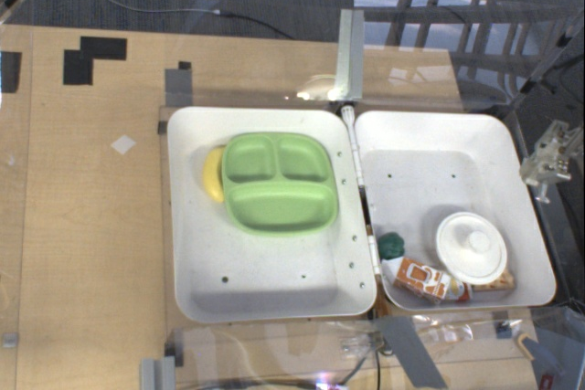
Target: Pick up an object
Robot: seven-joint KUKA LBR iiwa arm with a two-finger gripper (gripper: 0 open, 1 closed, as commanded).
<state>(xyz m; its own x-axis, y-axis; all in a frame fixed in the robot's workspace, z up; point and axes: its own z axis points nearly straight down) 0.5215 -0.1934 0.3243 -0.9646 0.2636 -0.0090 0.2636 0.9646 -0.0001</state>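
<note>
The left bin holds a green divided plate. A yellow banana-like piece peeks out from under the plate's left edge. In the right bin, a white round bowl sits near the front right corner. An orange snack packet lies in front of the bowl, partly tucked under it. A small dark green object rests by the bin's left wall.
A metal post stands behind the seam between the bins. A small grey metal part sits just off the right bin's right rim. Wooden benchtop stretches to the left, and cables lie along the front edge.
</note>
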